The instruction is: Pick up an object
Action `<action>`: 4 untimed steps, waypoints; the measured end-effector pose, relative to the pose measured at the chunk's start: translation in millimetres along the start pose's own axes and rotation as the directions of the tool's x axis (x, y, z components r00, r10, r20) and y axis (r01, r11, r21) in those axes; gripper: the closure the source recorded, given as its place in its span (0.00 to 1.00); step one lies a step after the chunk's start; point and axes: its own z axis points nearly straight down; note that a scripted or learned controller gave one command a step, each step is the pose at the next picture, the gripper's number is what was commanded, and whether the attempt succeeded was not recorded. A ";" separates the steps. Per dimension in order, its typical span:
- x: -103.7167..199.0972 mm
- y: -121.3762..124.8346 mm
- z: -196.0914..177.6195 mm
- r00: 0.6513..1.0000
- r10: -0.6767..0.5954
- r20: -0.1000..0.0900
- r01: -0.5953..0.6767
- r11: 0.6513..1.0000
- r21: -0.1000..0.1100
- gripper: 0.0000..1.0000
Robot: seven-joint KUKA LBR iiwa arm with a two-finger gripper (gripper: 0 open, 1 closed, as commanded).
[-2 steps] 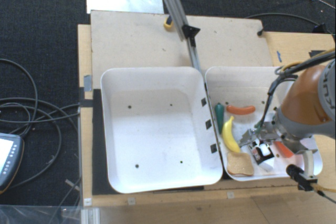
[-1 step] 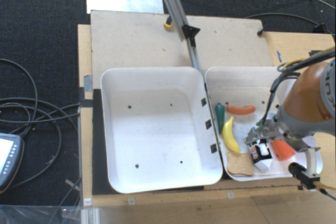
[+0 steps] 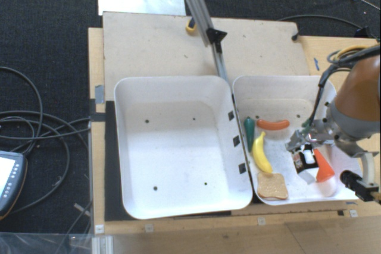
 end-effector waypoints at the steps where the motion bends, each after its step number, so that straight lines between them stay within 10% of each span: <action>1: -0.6 2.6 -53.8 1.000 0.000 0.000 0.000 1.000 0.000 1.00; 4: 155.5 69.6 -70.3 1.000 -0.006 -0.005 0.006 1.000 0.004 1.00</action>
